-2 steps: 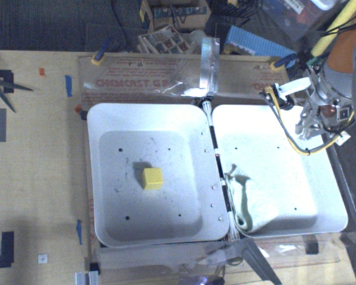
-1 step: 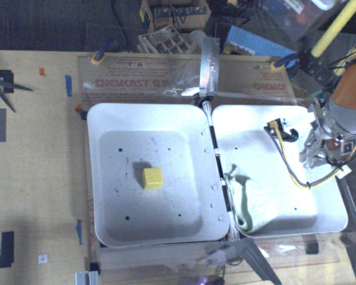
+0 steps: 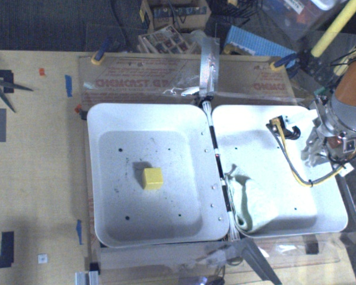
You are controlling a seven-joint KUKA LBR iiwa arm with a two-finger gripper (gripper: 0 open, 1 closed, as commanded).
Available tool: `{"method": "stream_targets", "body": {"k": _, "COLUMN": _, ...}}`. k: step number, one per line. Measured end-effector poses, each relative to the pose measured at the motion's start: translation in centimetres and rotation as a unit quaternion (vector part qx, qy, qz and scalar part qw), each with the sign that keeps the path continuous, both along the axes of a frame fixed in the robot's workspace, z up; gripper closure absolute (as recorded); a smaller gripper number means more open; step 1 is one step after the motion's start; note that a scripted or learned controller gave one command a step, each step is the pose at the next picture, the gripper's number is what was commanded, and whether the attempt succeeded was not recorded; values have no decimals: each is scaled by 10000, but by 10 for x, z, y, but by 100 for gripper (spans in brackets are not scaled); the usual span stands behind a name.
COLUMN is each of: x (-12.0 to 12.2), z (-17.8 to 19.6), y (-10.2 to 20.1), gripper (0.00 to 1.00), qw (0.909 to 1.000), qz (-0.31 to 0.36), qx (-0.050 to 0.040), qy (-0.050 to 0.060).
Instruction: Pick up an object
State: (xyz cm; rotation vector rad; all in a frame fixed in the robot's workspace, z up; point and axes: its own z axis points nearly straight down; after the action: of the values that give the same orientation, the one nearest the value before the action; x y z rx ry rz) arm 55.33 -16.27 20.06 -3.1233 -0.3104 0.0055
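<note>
One gripper (image 3: 327, 150) hangs over the right edge of the right bin (image 3: 267, 209), and nothing shows between its fingers; whether they are spread or closed cannot be told from this slant. A yellow cable (image 3: 292, 162) loops across that bin near it. A pale, limp grey-green object (image 3: 242, 200) lies against the right bin's left wall, looking soft and awkward to pinch. The yellow block (image 3: 153, 178) sits near the middle of the left bin (image 3: 107, 123), well apart from the gripper. It looks small, light and stiff, probably foam or wood; flat opposite faces offer the surest hold.
</note>
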Motion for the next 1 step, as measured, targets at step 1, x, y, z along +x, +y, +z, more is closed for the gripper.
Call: {"method": "stream_targets", "body": {"k": 1, "x": 0, "z": 10, "y": -1, "gripper": 100, "qw": 10000, "qz": -4, "qx": -1, "qy": -2}}
